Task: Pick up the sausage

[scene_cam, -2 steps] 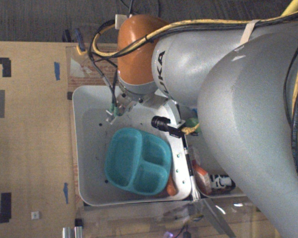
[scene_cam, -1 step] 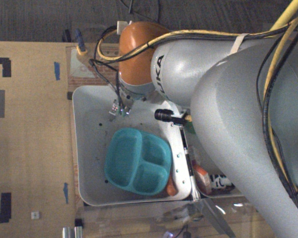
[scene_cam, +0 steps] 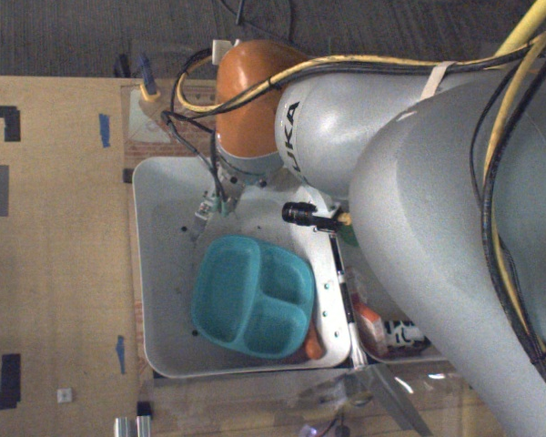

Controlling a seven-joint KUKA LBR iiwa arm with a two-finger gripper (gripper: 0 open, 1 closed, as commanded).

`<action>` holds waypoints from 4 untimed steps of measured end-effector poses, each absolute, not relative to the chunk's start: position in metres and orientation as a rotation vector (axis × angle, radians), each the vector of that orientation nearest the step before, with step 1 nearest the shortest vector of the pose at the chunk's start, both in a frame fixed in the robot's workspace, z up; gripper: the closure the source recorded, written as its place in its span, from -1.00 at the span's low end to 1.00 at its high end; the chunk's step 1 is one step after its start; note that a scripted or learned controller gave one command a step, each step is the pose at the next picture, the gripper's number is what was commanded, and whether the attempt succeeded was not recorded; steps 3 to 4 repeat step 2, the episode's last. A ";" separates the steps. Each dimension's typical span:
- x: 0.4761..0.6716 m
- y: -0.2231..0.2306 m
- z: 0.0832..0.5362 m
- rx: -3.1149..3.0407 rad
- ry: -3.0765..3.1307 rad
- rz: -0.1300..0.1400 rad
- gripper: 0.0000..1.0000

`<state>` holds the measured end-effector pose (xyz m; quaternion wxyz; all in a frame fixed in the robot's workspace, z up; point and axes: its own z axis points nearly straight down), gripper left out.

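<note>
Camera view: teal tray [scene_cam: 253,297] in white bin [scene_cam: 159,271]

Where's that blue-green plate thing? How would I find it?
Look at the white bin on the left. The teal tray lies in its lower half, below the gripper. It is the big thing there, with rounded corners and three sunken compartments; the small orange thing peeking out at its lower right corner is much smaller.
</note>
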<state>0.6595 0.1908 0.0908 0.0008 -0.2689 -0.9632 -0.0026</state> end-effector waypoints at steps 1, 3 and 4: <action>0.656 0.079 0.187 -0.757 -3.057 -0.005 -1.00; 0.556 0.008 0.186 -0.668 -3.073 -0.002 -1.00; 0.556 0.008 0.186 -0.668 -3.073 -0.002 -1.00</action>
